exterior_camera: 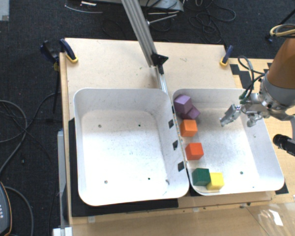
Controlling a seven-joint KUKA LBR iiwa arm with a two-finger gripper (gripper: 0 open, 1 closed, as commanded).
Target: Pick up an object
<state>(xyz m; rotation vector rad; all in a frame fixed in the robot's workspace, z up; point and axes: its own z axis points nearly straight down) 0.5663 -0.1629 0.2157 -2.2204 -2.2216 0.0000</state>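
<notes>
Two white bins (120,100) on tan bench (113,63), dark carpet (24,112), cables (201,14)

Hand (239,118) open, fingers spread

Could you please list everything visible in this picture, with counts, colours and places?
purple blocks: 2, purple, right bin, far end by the divider, touching each other
orange blocks: 2, orange, right bin, along the divider, apart
green block: 1, green, right bin, near corner
yellow block: 1, yellow, right bin, touching the green block
bins: 2, white, side by side on the bench
clamps: 2, yellow-tipped, far corners of the bench
rail: 1, grey metal, slanting from the top toward the bins
arm: 1, grey with orange band, at right
gripper: 1, grey, over the right bin, holding nothing
</notes>
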